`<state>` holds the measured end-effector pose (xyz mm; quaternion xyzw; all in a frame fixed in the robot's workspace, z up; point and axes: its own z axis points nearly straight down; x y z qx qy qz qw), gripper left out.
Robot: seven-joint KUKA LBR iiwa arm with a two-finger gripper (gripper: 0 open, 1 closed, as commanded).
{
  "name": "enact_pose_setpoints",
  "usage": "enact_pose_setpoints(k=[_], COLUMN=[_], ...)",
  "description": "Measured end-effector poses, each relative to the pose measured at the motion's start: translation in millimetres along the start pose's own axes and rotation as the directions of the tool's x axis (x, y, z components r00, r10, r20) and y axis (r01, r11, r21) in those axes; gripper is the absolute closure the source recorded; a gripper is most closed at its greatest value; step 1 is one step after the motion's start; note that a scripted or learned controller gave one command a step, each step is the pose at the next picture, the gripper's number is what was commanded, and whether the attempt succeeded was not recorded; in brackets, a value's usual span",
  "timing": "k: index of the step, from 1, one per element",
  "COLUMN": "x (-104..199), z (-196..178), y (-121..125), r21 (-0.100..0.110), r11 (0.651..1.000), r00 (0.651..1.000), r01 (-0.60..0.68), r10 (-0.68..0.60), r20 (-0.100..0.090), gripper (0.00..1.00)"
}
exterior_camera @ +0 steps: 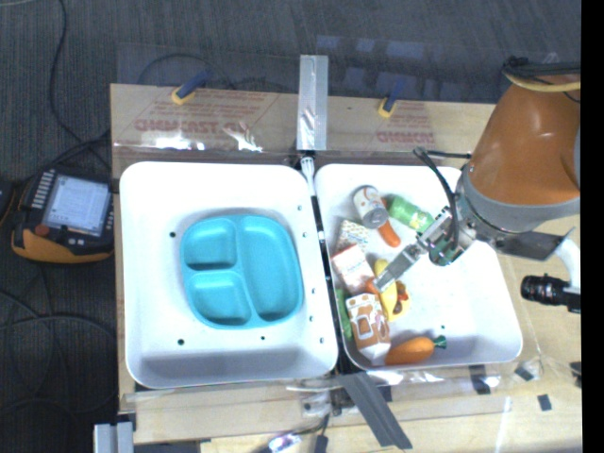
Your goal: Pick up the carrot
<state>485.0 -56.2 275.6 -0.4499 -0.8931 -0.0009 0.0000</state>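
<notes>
Although the arm reaches well into the right bin, the carrot lies untouched on the bin floor near the front wall, its green top pointing right. In the camera view the claw hangs over the crowded left half of that bin, its slim tip down among the packages there, above a small red-and-white carton and a yellow toy item. The carrot sits apart from the tip, nearer the front edge and a little to the right. Whether the claw is released or clenched I cannot tell (the tip reads as a single grey blade from this angle), and nothing can be seen caught in it.

Further back in the same bin lie a small tin can, a green bottle-like piece and a short orange piece, with an orange printed box just left of the carrot. The left bin holds a blue divided tray.

By my reading, the pick has not been made: the claw must yet get over the carrot, close on it and lift it off the bin floor.
</notes>
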Motion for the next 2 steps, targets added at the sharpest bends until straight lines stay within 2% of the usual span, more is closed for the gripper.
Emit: enact_pose_setpoints(k=[1, 2], x=[-77, -41], z=[-45, 90], y=[34, -24], r21=[0.000, 0.003], r11=[0.999, 0.998], r00=[0.999, 0.998], r01=[0.046, 0.067], r10=[-0.046, -0.067], r20=[0.002, -0.001], gripper=[0.00, 0.00])
